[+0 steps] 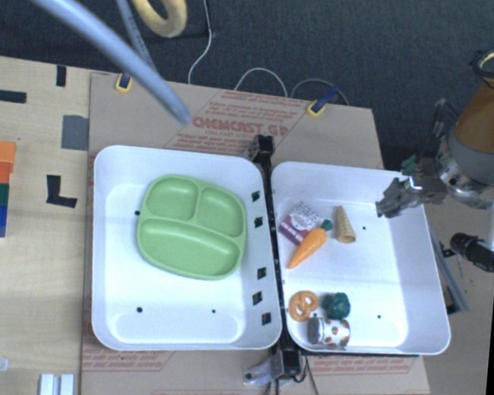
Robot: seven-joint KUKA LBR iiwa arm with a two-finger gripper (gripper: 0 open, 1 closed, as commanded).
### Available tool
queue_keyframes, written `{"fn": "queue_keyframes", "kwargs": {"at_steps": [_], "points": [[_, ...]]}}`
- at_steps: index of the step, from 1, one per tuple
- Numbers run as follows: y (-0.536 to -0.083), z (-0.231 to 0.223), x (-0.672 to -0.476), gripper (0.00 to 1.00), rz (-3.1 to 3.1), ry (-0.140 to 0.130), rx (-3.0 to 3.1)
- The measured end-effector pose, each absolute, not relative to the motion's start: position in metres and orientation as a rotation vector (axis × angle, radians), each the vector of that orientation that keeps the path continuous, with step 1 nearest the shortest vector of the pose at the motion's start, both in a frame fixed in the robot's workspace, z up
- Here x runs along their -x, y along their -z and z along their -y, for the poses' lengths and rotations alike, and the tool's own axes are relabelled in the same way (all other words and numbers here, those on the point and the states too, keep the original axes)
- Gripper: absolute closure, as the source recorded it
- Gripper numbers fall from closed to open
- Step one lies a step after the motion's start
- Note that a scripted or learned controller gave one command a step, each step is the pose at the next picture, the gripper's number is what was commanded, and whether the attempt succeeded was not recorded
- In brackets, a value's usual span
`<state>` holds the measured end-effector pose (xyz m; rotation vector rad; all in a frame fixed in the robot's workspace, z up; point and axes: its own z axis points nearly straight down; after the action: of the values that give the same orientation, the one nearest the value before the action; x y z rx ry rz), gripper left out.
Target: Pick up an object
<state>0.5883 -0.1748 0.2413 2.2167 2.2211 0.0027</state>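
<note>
Gripper [394, 200] over right bin [413, 278] edge — finger state unclear; carrot [307, 246] well apart.

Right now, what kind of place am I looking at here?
Probably a robotics lab test bench: a robot arm reaches over two white bins, one holding a green divided plate, the other toy food such as a carrot and a pretzel.

I see the carrot [306, 247] lying tilted, down-left of the gripper [392, 200], touching a pink packet [300, 221]. A cone [343, 223] lies nearer the gripper. Well below it sit a pretzel [303, 305], green piece [337, 304] and spotted can [330, 332].
</note>
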Motion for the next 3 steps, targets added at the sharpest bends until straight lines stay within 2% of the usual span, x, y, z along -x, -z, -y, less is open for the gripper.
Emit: {"fn": "queue_keyframes", "kwargs": {"at_steps": [1, 2, 3], "points": [[-0.231, 0.120, -0.584, 1.00, -2.230, 0.000, -2.216], [-0.240, 0.070, -0.573, 1.00, -2.231, -0.001, -2.216], [-0.236, 0.009, -0.553, 1.00, -2.232, 0.001, -2.216]]}}
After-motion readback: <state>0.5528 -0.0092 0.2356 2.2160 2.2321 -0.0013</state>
